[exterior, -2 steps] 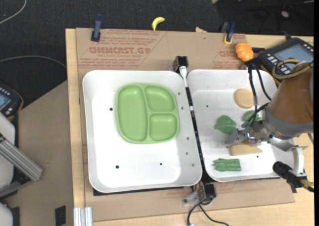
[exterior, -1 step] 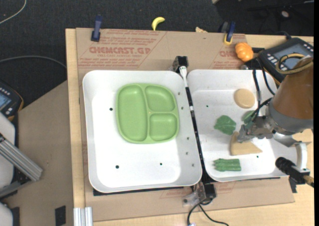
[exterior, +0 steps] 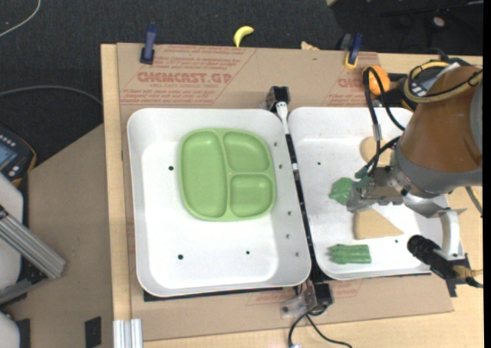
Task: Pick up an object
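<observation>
My gripper (exterior: pixel 354 195) is low in the right bin (exterior: pixel 322 147), at a green toy (exterior: pixel 340 189) lying at its 9 o'clock; I cannot tell what state it is in. I judge this the grasp step. Next comes a firm close and a straight lift. A green block (exterior: pixel 350 254) lies at 6 o'clock, a tan wedge (exterior: pixel 374 224) between.
</observation>
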Controlling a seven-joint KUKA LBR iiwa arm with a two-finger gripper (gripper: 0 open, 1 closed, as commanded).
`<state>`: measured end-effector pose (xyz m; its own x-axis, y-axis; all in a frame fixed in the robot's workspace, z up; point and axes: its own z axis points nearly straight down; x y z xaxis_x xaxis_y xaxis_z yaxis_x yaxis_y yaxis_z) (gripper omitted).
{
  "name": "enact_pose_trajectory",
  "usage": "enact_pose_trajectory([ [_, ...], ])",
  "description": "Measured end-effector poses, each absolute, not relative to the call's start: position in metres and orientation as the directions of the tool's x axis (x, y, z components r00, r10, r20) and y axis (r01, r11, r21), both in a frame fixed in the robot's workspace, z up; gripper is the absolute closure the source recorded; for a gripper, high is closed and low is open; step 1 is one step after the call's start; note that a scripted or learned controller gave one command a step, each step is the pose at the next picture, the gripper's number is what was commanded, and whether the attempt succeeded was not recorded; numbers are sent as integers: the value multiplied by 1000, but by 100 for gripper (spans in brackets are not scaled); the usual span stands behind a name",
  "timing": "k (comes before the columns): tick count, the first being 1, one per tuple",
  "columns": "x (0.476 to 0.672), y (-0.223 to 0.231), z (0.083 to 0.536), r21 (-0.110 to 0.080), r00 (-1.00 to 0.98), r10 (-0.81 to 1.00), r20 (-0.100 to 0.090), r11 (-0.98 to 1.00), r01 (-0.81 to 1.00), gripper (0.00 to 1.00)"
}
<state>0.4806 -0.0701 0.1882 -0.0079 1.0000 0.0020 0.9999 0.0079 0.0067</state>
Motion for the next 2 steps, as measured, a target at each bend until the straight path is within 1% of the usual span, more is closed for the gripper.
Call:
enact_pose_trajectory([
  [1,479,7,184,-1,-9,1000,4,9,1000,100],
  [2,479,98,216,3,-12,1000,4,12,1000,100],
])
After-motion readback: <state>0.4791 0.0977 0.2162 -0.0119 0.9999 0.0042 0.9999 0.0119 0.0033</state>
